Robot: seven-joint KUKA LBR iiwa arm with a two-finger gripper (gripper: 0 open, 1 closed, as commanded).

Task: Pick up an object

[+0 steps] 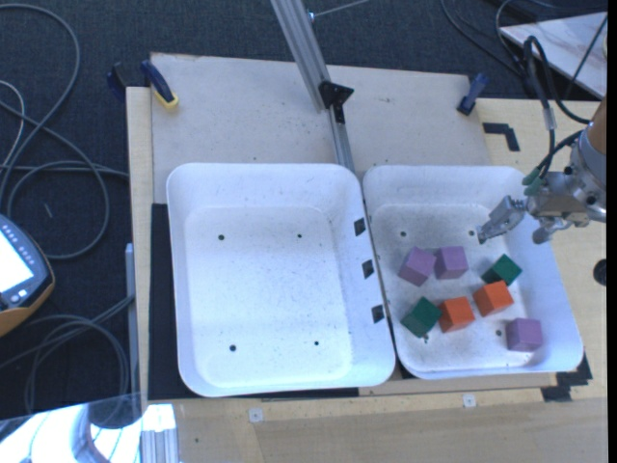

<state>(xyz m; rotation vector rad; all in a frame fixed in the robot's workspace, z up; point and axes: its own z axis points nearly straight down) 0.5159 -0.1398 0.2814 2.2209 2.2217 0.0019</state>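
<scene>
Several small blocks lie in the right bin (pixel 569 331). Two purple blocks (pixel 416 265) (pixel 450 261) sit side by side near the bin's middle, and a third purple block (pixel 523 334) rests at the front right. A green block (pixel 501 270) touches an orange block (pixel 494 297). Another orange block (pixel 457 313) lies beside a second green block (pixel 421 316). My gripper (pixel 519 227) hovers over the bin's back right part, above and behind the blocks. Its fingers are open with nothing between them.
The left bin (pixel 178 258) stands beside the right one, with small black clips (pixel 367 268) along the shared rim. A slanted metal rail (pixel 308 51) crosses the board behind the bins. Blue clamps (pixel 160 85) (pixel 471 95) hold the board's back corners.
</scene>
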